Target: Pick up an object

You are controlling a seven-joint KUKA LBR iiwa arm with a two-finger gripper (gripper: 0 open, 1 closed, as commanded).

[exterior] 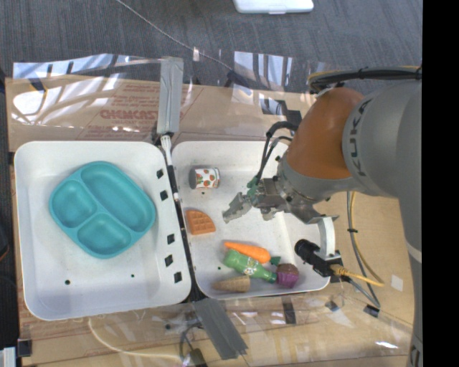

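The surface (401,229) is pale brown board, with clear plastic sheeting (86,79) taped down along its far edge and grey tape strips (169,93) running between the two white bins. Beyond it lies dark grey carpeted floor (72,29), with a white object (274,6) at the top edge of the view.

The left bin (36,287) carries a teal divided plate (102,208), lying flat towards its far half. The right bin (215,154) holds the loose things: a small can with a red and green label (205,178) on its side near the far left corner, an orange wedge-shaped piece (200,222) just beside the left wall, and along the near wall a carrot (248,251), a green vegetable (247,266), a tan piece (232,284) and a dark purple round piece (287,274), crowded close together.

The arm (373,136) reaches in from the right over the right bin, its orange band above the wrist. The hand (237,209) hangs over the middle of that bin, between the can and the carrot, with nothing seen between its fingers; they look parted, though the slanted view makes this hard to judge. Cables (358,276) trail across the surface at the bin's right.
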